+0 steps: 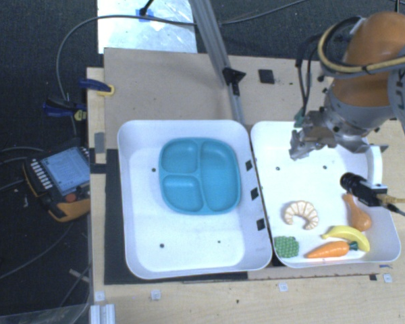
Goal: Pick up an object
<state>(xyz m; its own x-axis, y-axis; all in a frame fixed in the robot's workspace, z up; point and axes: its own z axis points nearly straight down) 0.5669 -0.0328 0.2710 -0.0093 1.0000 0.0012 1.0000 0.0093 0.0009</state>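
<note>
Right bin (270, 154): croissant (302, 214) lies below pincer (304, 145), apart

No text, label, brand, number or sign can be read anywhere on the bench or bins.

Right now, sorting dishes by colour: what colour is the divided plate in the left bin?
Light blue divided plastic plate, camera view.

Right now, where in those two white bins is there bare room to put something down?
Right bin: bare floor between the gripper and the croissant. Its near edge is crowded: broccoli, carrot, banana, drumstick. Left bin: bare strip below the blue plate.
</note>
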